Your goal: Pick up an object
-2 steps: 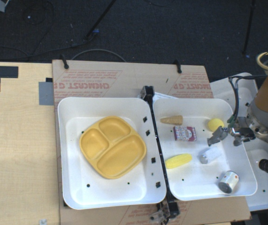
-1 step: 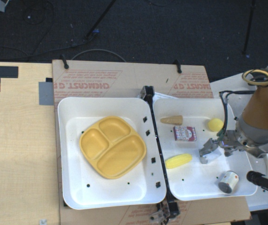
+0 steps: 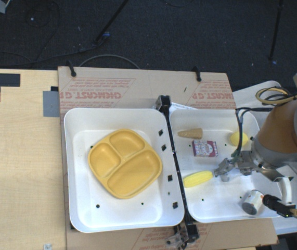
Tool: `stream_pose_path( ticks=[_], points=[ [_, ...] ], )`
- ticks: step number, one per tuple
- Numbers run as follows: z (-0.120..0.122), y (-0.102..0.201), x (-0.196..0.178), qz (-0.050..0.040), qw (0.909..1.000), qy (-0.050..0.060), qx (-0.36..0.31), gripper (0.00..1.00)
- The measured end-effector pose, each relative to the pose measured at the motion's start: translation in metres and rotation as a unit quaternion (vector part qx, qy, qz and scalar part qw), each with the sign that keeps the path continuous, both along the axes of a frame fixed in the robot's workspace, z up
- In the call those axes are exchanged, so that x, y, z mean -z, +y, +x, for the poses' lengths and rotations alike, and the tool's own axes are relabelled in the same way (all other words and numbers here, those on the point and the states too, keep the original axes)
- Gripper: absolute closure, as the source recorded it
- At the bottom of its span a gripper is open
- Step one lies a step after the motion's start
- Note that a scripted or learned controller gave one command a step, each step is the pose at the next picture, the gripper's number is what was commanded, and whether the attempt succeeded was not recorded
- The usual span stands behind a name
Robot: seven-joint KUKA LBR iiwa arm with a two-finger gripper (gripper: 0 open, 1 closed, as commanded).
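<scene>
Metal gripper [image 3: 223, 170] lowered into the right bin [image 3: 210, 212].
A smooth yellow corn cob [image 3: 197, 179] is seen just beside it; finger spacing cannot be told. A moulded three-part yellow tray [image 3: 125, 163] is held in the left bin [image 3: 86, 212].

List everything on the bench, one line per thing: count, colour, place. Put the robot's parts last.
bins: 2, white, side by side on the bench
divided plate: 1, yellow, three compartments, left bin
corn cob: 1, yellow, right bin, near the divider
small box: 1, dark red and white, right bin, middle
cone-shaped piece: 1, tan, right bin, far side
round object: 1, yellow, right bin, partly behind a cable
cylinder: 1, grey, right bin, near corner
cardboard sheet: 1, brown, under the bins
arm: 1, grey with orange band, right
tool: 1, metal, over the right bin beside the corn cob
</scene>
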State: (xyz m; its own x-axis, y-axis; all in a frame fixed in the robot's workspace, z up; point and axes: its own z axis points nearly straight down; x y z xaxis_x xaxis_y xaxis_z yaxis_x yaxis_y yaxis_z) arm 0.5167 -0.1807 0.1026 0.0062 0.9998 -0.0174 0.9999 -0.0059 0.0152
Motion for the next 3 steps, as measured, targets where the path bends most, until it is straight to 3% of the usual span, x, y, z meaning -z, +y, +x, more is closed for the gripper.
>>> stream_pose_path(
  ticks=[1, 2, 3],
  points=[
    [0.002, -0.001, -0.013, -0.0001, 1.0, -0.003, 0.002, 1.0],
    [0.003, -0.005, -0.076, 0.0084, 0.9999, 0.006, -0.003, 1.0],
    [0.004, -0.006, -0.121, 0.0083, 0.9999, 0.006, -0.004, 1.0]
  ],
)
